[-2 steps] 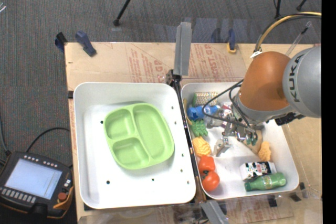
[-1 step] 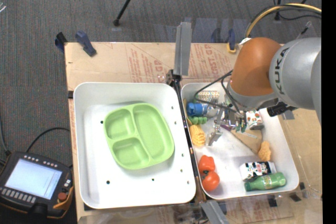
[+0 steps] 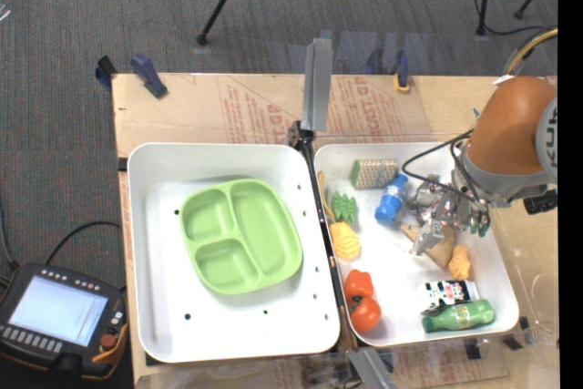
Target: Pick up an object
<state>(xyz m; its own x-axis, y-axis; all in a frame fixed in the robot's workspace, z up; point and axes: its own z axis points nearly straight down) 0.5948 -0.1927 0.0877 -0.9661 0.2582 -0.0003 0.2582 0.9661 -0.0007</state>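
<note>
Camera view: my gripper (image 3: pixel 435 228) hangs low in the right bin (image 3: pixel 412 161), finger state indiscernible. Blue bottle (image 3: pixel 391 203) left; orange toy (image 3: pixel 460 262), green bottle (image 3: pixel 458 316) below.

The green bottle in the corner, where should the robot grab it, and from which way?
Probably across the middle of its body, coming straight down from above. The green bottle lies on its side near the front right corner of the right bin, so its long rounded body faces up. The fingers should straddle its narrow width; the black-and-white carton sits close behind it, so aim carefully.
</note>
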